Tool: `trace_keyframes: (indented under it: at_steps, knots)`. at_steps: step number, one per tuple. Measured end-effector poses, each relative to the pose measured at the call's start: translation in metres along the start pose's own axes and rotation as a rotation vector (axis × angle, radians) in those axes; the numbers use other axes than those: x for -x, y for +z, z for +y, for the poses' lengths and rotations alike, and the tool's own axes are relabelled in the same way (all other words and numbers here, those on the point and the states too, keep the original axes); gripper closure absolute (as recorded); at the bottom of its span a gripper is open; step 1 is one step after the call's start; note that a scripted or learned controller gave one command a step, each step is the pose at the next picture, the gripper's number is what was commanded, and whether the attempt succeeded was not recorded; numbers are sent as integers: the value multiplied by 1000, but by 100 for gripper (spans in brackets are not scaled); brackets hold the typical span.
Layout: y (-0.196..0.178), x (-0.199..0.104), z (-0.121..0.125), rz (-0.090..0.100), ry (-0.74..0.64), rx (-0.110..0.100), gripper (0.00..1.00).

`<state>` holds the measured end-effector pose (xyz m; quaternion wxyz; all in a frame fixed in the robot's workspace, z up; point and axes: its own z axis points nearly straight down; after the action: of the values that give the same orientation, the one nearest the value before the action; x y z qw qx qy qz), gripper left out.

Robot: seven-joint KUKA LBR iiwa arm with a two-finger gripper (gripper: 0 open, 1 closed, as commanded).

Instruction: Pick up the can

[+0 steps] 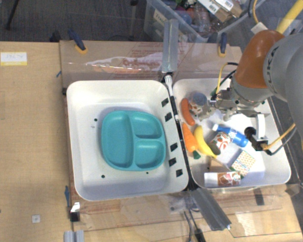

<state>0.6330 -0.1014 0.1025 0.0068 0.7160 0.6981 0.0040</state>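
While the gripper [218, 105] is hanging over the right bin [278, 173] beside the can [197, 103], I am not seeing how wide it is standing.

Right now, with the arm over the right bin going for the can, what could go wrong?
1. Clutter: the can lies packed against the banana and blue bottle, so the gripper may nudge or grab a neighbour instead.
2. Wrong target: the gripper sits nearer the grey cup at the bin's far end than the can.
3. The can lies on its side and could roll or slip when pinched.
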Motion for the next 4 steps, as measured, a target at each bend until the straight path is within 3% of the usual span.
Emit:
trace_keyframes:
  at_steps: [1, 2, 3, 4]
  knots:
    - [11, -2, -40, 3, -10, -2, 0]
    - [-5, 79, 37, 3, -65, -11, 0]
    - [12, -2, -16, 3, -59, -4, 0]
    - [-44, 71, 37, 3, -61, -10, 0]
